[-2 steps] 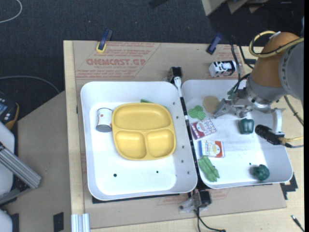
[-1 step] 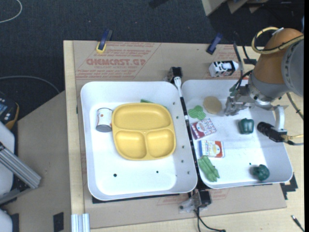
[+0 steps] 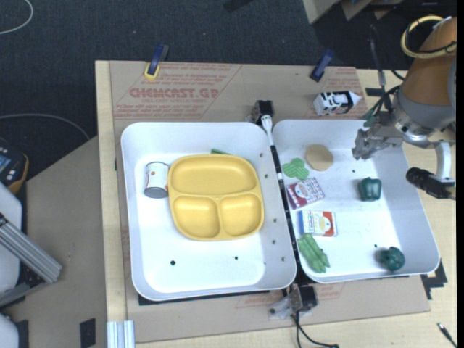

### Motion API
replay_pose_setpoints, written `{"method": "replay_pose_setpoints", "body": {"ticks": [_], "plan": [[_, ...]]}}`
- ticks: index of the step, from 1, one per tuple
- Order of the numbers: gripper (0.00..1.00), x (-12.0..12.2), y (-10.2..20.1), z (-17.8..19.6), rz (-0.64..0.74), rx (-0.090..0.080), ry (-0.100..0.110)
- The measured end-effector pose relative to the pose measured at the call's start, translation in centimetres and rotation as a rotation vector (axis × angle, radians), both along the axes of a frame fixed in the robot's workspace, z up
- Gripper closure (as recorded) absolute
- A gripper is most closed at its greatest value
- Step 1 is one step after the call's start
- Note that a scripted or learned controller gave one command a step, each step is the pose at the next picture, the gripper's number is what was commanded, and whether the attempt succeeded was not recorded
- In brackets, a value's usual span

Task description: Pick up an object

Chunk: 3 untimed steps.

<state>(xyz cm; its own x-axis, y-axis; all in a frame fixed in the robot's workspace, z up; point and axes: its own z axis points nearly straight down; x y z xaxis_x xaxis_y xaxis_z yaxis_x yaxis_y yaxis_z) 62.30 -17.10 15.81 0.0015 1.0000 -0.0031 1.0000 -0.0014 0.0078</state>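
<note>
Objects for picking are spread across the right bin, beside the left bin carrying a yellow divided tray. A miss could be caused by the green pepper rolling when nudged. The pepper is seen just below the claw, the tan disc to its left. Whether the claw is open cannot be told.

Even bright overhead light, soft shadows, slight blur, mild glare

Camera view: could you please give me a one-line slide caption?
Gripper hovers over the right bin near a green pepper; yellow tray fills the left bin.
</note>
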Motion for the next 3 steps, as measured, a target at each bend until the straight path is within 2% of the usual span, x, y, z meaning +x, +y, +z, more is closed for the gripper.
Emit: {"method": "replay_pose_setpoints", "body": {"ticks": [1,2,3], "plan": [[1.0,-0.3,0.9,5.3,0.003,0.001,0.001],[1.0,-0.2,0.9,6.8,0.002,0.001,0.002],[1.0,-3.2,5.9,7.7,0.005,0.006,0.011]]}}
